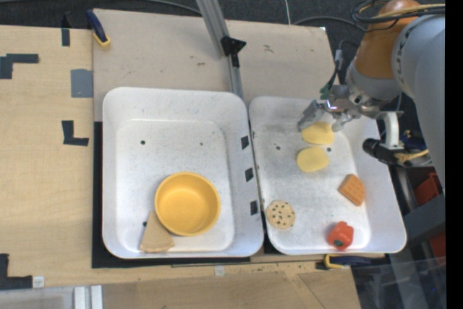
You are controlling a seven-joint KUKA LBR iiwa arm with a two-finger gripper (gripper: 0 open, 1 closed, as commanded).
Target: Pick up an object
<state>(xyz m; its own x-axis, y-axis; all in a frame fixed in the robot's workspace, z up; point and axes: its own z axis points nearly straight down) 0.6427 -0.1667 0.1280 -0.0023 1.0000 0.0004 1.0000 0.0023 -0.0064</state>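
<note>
My gripper [323, 120] hangs over the back of the right bin [275, 119], fingers spread open. Just below and between its fingertips lies a pale yellow round piece [318, 134]; whether the fingers touch it is unclear. A second pale yellow piece [312, 160] lies right in front of the first. Further forward are an orange waffle-like square [352, 189], a round chocolate-chip cookie [280, 214] and a red-orange pepper-like toy [341, 234].
The left bin [123, 119] holds a yellow bowl [187, 203] with a tan wedge [155, 236] tucked under its front edge. A slanted metal pole [210, 3] stands behind the bins. Cables lie at the back right.
</note>
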